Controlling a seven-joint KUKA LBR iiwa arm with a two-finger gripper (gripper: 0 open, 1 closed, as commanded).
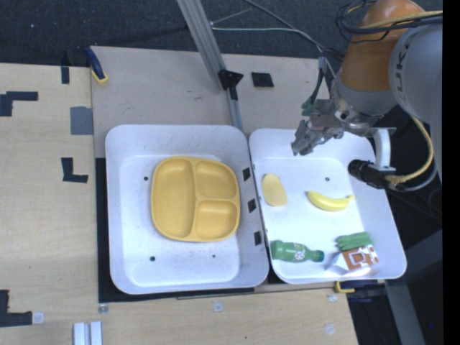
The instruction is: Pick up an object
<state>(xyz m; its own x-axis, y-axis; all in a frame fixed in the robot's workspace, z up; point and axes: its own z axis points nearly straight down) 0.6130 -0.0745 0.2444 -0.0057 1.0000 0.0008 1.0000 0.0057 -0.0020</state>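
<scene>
Two shallow white bins sit side by side on the pale wooden worktop (43, 192). The left bin (122, 214) carries a yellow divided plate (195, 198) with three compartments, lying flat roughly in the middle of the bin floor. The right bin (381, 221) holds the loose things: a pale yellow rounded piece (274, 190) near its left wall, a banana (329, 201) just to the right of that, a green bottle (295, 251) lying on its side toward the near-left corner, and, at the near-right corner, a small orange-and-white carton (357, 259) with a green ridged item (351, 241) touching its far edge.

The grey arm with its orange band (381, 38) reaches in from the right, and the end effector (305, 146) hangs over the far-left part of the right bin — above bare white floor, well apart from the banana and the pale yellow piece on its near side. Its dark fingers point down and to the left; I see nothing between them, though how far they are parted I cannot tell from this slant. A black cable fitting (366, 172) juts out beside the wrist, with a yellow hose (424, 165) looping off to the right.

A slanted metal post (205, 34) rises from the far edge between the bins — nothing else touches them.
</scene>
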